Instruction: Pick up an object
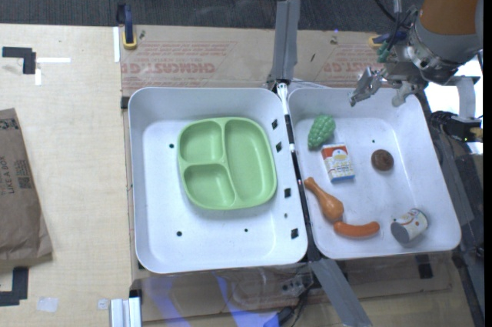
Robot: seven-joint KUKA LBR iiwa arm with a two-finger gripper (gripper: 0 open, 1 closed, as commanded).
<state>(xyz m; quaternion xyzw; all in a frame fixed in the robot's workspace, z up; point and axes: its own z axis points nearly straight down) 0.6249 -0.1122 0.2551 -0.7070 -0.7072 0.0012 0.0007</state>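
The right bin (430,164) holds several small objects. A green bumpy toy vegetable (321,131) lies at the upper left, with a small white and red carton (338,162) just below it. A brown round piece (382,159) sits to the right. Near the front lie a tan drumstick (324,198), an orange sausage (356,228) and a tipped white mug (409,225). My gripper (382,91) hangs over the bin's far edge, above and behind all of them. Its fingers stand apart, open, with nothing between them.
A green divided plate (227,162) lies in the left bin (146,187). A grey divider bar (287,41) runs back from between the two bins. A brown paper bag (19,187) lies on the bench at the far left.
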